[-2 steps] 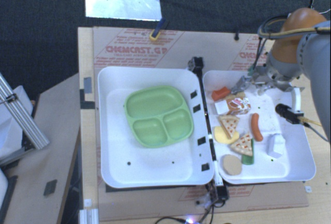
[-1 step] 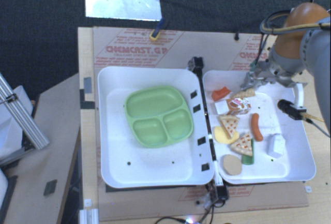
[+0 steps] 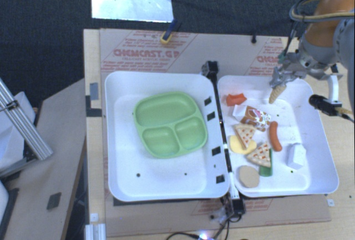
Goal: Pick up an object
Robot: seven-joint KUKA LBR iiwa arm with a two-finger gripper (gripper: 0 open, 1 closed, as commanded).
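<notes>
A: Gripping a tan cone-shaped piece (image 3: pixel 277 93), the gripper (image 3: pixel 280 81) hangs over the right bin (image 3: pixel 321 144), its fingers closed on the piece's top.

B: Progress?

A: Pickup apparently achieved; sausage (image 3: pixel 275 136), pizza slices (image 3: pixel 244 134) remain below. Left bin (image 3: pixel 119 139) bears a green tray (image 3: pixel 169 123).

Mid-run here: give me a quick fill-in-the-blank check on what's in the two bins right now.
1. The green divided tray lies in the ____ bin.
2. The gripper is over the far edge of the ____ bin, with a tan cone-shaped piece right below it.
3. The sausage in the right bin is coloured ____.
4. The green tray has ____ compartments.

Missing words: left; right; red; three
</notes>
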